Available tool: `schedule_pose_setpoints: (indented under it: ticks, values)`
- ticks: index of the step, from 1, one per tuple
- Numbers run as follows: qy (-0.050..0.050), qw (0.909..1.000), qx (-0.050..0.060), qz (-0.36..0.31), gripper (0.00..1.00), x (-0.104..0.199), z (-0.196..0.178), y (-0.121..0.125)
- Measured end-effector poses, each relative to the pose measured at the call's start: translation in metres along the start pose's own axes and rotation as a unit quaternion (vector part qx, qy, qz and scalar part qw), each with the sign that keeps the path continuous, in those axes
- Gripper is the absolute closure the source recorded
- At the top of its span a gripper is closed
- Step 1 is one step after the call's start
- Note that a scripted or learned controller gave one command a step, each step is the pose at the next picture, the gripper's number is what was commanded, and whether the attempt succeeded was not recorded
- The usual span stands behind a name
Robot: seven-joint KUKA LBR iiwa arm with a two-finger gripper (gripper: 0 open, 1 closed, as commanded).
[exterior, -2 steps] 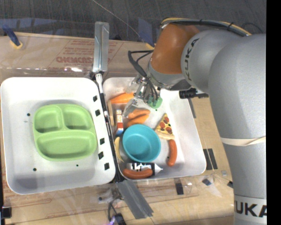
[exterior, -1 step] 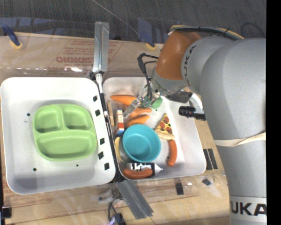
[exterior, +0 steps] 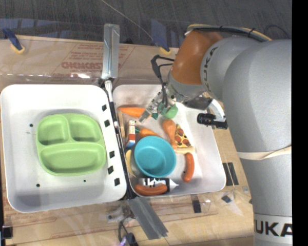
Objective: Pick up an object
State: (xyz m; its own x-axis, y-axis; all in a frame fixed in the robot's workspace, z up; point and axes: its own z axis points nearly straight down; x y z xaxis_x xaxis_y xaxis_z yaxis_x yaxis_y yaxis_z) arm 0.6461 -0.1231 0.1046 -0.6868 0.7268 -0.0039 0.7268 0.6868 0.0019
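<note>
My gripper (exterior: pixel 158 107) hangs low over the back of the right bin (exterior: pixel 213 157), under the orange wrist band. A small green object (exterior: pixel 171 109) sits right against its tip; the view does not show whether it is gripped. An orange carrot (exterior: pixel 130 111) lies just left of the gripper, and a second carrot (exterior: pixel 168 128) lies just in front of it. A pizza slice (exterior: pixel 183 137), a blue bowl (exterior: pixel 154 157) and two sausages (exterior: pixel 189 167) (exterior: pixel 150 189) lie nearer the front.
The left bin (exterior: pixel 15 188) holds a green divided plate (exterior: pixel 71 142). A metal divider (exterior: pixel 111 50) stands between the bins at the back. The arm's grey body covers the right bin's right side.
</note>
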Motion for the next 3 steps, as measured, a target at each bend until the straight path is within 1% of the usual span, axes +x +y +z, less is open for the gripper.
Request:
schedule_pose_setpoints:
  ticks: [1,2,3]
  values:
    - [0.002,0.9989,0.001,-0.046,1.0,-0.003,0.011,-0.008]
    - [0.0,0.9931,0.0,-0.117,1.0,-0.05,-0.022,-0.056]
    - [0.0,0.9971,0.001,-0.076,1.0,0.028,-0.01,-0.023]
